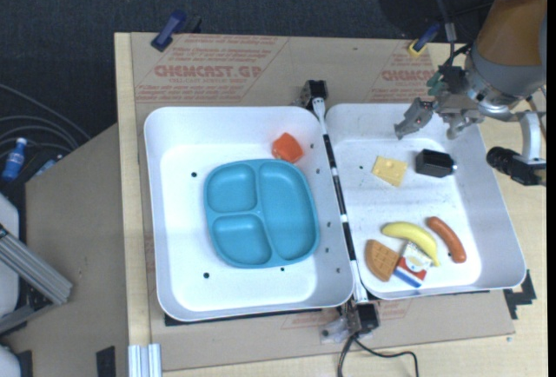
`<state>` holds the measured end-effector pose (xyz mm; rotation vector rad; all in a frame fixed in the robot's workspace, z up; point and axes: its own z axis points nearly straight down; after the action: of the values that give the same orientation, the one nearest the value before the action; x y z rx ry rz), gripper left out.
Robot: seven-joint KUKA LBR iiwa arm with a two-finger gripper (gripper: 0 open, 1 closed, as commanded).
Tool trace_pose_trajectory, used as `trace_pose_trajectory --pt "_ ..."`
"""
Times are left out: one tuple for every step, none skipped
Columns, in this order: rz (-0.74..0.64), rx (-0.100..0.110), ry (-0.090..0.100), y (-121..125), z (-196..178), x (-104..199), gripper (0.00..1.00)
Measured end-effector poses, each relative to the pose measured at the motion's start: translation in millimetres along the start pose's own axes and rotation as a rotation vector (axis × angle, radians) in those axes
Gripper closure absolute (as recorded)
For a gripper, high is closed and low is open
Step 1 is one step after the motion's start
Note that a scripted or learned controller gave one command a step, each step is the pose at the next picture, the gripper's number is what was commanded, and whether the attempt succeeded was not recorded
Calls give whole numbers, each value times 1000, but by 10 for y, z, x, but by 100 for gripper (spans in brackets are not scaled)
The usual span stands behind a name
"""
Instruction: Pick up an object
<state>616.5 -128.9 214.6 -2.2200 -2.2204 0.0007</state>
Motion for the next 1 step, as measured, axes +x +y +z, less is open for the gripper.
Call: trace_pose_trajectory --pt "-2 -17 -6 5 1128 -487 0"
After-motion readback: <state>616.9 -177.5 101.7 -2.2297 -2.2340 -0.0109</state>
